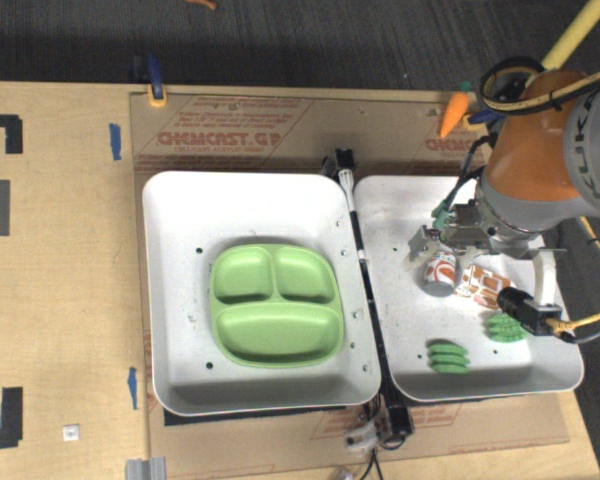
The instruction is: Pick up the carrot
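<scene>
Carrot (453, 114) seen beyond the jaws (432, 240), outside the bins.
Light, stiff, tapered; mid-body grip advised; jaw state cannot be told.

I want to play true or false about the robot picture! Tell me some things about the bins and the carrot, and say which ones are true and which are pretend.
1. The green divided plate lies in the left bin. True.
2. The carrot is inside the right bin. False: it lies on the bench beyond the bin's far edge, outside both bins.
3. The gripper is over the right bin. True.
4. The gripper is holding the carrot. False: the carrot sits apart from it, up by the board's far edge.
5. A small green ridged piece lies in the right bin near its front wall. True.
6. The plate has one single compartment. False: it has three, two small and one large.
</scene>
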You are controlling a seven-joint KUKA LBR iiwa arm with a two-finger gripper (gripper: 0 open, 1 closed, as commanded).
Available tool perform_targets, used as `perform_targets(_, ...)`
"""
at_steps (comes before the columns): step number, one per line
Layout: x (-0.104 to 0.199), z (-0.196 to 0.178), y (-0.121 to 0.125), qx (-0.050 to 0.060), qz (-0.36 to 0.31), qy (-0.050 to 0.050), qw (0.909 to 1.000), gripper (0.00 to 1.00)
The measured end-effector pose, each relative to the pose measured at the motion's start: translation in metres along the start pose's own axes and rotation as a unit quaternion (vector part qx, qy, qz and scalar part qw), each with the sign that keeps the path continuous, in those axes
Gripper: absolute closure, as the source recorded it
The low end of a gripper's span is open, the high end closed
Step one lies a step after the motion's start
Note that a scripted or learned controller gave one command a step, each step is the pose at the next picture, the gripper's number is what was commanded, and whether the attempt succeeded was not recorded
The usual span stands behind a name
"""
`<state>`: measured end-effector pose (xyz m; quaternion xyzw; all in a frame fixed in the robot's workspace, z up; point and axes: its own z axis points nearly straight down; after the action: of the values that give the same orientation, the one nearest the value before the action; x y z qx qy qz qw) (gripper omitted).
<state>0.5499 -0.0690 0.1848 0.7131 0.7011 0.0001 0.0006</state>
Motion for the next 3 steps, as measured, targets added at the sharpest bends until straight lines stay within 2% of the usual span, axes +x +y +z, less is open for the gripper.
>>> perform_targets(1, 0.035, -0.119, -0.031, 0.0, -0.067, 0.0, 0.9978, 0.0)
perform_targets(2, 0.082, 0.0, -0.063, 0.002, 0.072, 0.001, 0.9974, 0.0)
perform_targets(3, -0.002, 0.0, -0.071, 0.001, 0.105, 0.0, 0.9945, 0.0)
